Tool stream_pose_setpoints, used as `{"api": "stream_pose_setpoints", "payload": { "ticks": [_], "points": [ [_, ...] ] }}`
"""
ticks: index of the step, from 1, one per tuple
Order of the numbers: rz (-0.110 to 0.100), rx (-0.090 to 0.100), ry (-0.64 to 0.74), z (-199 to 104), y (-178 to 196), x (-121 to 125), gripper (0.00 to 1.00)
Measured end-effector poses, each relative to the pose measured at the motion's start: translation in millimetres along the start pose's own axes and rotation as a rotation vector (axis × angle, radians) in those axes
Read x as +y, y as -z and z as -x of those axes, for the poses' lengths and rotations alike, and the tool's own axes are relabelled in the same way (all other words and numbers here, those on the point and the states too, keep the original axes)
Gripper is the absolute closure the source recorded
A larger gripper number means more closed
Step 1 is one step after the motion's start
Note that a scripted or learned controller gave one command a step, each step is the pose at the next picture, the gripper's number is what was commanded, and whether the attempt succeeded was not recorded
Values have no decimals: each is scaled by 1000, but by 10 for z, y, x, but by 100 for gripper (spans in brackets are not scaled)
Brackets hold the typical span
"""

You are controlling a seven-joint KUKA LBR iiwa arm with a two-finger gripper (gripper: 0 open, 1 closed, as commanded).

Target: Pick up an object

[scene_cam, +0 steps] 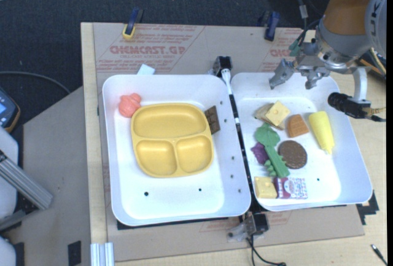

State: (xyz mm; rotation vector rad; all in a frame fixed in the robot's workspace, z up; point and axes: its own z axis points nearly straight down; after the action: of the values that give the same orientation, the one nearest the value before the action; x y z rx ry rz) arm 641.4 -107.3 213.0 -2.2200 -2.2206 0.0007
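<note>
Hand [297, 75] spread, holding nothing, above right bin's [350, 188] far edge; cheese wedge [277, 114] nearest.

The table [184, 43] is a flat brown cardboard-coloured sheet printed with faded red lettering (held along its far edge by two clamps, a yellow-and-blue one [131, 24] at the left and a blue one [269, 24] further right). Directly on it lie two shallow white plastic bins, touching side by side: the left bin [178, 200] and the right bin [350, 172].
</note>
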Motion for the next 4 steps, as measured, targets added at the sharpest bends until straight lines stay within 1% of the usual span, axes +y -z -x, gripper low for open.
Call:
{"api": "stream_pose_setpoints", "payload": {
  "ticks": [1,2,3,4],
  "points": [
    [-6,0,-2,101,-541,-14,0],
    [-7,1,-1,41,-1166,-61,0],
    [-3,0,0,33,-1289,-63,0],
    [2,0,-1,35,-1168,-52,100]
  ]
}}
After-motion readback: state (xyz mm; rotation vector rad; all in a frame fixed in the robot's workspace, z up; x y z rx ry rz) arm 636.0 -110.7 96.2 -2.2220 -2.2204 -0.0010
